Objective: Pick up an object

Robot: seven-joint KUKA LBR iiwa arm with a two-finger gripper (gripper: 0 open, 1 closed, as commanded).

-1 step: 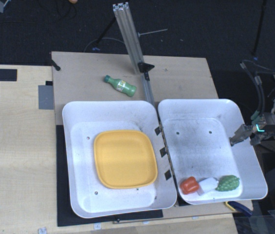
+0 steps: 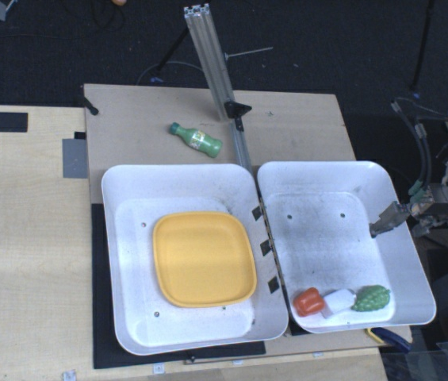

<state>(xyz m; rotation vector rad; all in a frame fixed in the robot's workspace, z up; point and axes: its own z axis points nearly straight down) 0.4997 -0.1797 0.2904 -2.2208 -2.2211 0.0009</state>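
A dark fingertip of the gripper (image 2: 385,222) pokes over the right rim of the right-hand bin (image 2: 327,177), the rest of the tool lost in a tangle of cables and dark hardware at the frame's right side; whether it is spread or closed cannot be told, and nothing is seen in its grasp. Most of that bin's grey-scuffed floor lies bare below and to the left of the tip. Along its near edge, toward the near-right corner, three small objects sit in a row: a red pepper-like toy (image 2: 309,301), a white block (image 2: 338,301) touching it, and a green knobbly toy (image 2: 371,298) just beside the block, close to the rim. The left-hand bin (image 2: 128,189) carries a yellow square plate (image 2: 204,258) that takes up most of its floor. Beyond the bins, on the bench (image 2: 303,125), a green bottle (image 2: 196,140) lies on its side near an aluminium rail (image 2: 212,58).
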